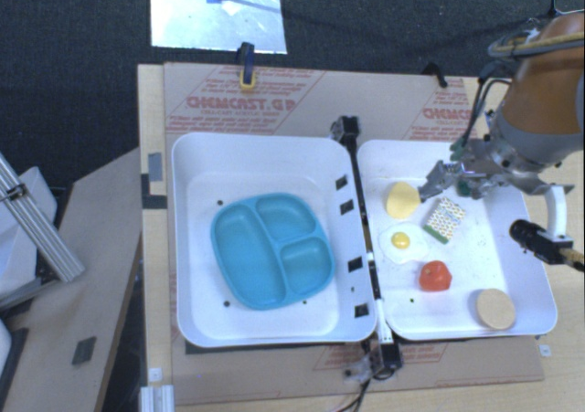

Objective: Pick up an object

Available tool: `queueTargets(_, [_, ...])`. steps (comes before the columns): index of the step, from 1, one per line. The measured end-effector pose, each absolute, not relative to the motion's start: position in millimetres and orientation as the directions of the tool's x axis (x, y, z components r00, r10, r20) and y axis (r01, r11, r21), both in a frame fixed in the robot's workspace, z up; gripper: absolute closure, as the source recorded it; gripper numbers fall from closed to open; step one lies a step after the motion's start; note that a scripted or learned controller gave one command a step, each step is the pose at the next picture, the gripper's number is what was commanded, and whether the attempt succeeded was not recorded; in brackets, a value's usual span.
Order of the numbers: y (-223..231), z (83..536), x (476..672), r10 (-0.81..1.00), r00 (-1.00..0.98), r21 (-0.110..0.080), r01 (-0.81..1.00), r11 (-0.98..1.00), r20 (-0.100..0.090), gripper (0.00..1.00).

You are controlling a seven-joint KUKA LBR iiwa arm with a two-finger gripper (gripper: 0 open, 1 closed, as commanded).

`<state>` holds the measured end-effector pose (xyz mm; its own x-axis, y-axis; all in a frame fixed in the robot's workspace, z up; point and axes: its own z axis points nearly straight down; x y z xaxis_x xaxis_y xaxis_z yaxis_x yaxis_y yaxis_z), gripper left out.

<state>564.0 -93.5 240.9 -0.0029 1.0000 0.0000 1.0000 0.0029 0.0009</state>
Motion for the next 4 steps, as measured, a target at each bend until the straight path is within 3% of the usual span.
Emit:
queueTargets(3, [-82,105,558.1,1.000,-0.001,-0.003,1.000,0.001,0.001,0.00])
queueTargets(4, [-83,118,559.8,1.000,0.000,0.002,1.000,0.000,0.000,1.00])
